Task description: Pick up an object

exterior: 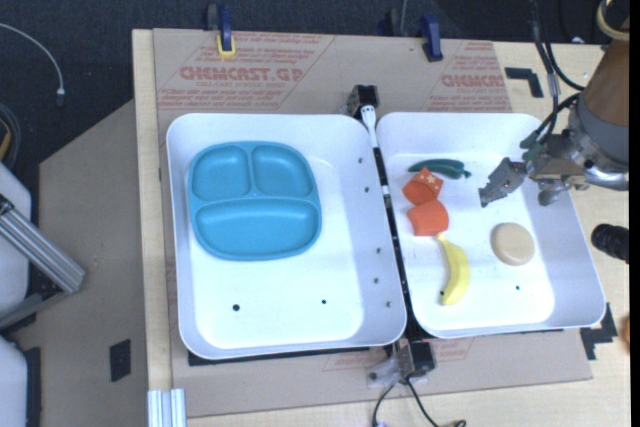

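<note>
Objects for picking lie in the right bin [560, 310]: a yellow banana [455, 274], a round beige disc [513, 243], 2 orange-red pieces and a dark green pepper-like item [440, 168]. The banana lies lengthwise near the middle of the bin, curving toward the front edge. The disc sits to its right, well apart from it. The upper orange-red piece [423, 185] lies just below the green item, and the lower orange-red piece [429, 218] sits just beside it, the 2 touching or nearly so; which, I cannot tell. All 5 rest on the bin floor.

The gripper [518, 181] hangs over the right bin's upper right part, at the end of the grey arm [605, 130] that comes in from the right. A dark finger [498, 183] points left and down toward the disc, but stays clear of it. Nothing is seen between the fingers, and how far apart they stand cannot be made out from this angle.

The left bin [200, 305] holds a blue divided plate [255, 199] with 3 compartments, set in its upper left portion. Both bins sit side by side on a brown board [300, 65] held by 2 blue clamps at the far edge.
</note>
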